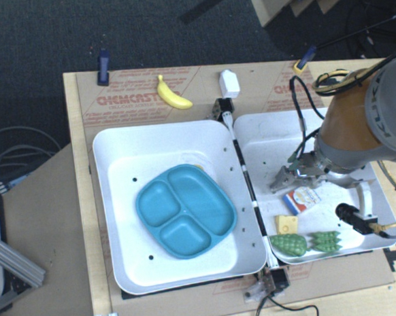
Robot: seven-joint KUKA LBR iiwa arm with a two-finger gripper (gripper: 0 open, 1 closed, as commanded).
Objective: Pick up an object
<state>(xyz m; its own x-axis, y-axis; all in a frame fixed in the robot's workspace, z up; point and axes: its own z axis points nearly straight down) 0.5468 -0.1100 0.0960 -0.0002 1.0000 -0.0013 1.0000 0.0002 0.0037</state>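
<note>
Claw: the grey metal claw (290, 178) hangs low in the right white bin (264, 131), centre-right of the frame; how far it is parted I cannot tell, and nothing shows between its tips.
Targets: a small red, white and blue packet (301, 197) lies just below the claw; a yellow square block (287, 223), a green bumpy toy (289, 244) and a green ridged toy (325, 241) sit lower right.
Risk: the flat packet may slide away instead of lifting; the neighbours are close enough to get nudged.
Hidden: the grey and orange arm (359, 124) covers the bin's right side.
Elsewhere: a blue three-compartment plastic tray (184, 209) fills the left bin; a yellow banana (172, 94) lies on the worktop, upper centre.
</note>
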